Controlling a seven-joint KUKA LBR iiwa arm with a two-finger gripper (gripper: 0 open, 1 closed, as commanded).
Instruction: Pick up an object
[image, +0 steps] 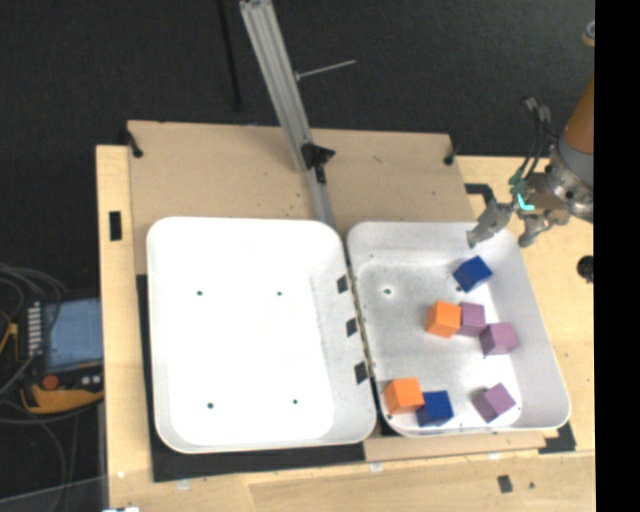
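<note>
The two-finger tool (506, 228) hangs spread and empty over the far right corner of the right-hand shallow white plastic bin (400, 262). Just beside it sits the small matte blue cube (472, 273), turned corner-on to the bin walls, no long axis; bare floor lies toward the left wall

Two shallow white plastic bins (250, 330), smooth, faintly glossy. Small matt cubes, blue (472, 273), orange (444, 319) and purple (498, 338), perhaps foam or painted wood. Pale wooden bench top (115, 330), matt. Slanted ribbed metal rail (285, 90), dull silver sheen. Dark, rough carpet-like floor (100, 70).
</note>
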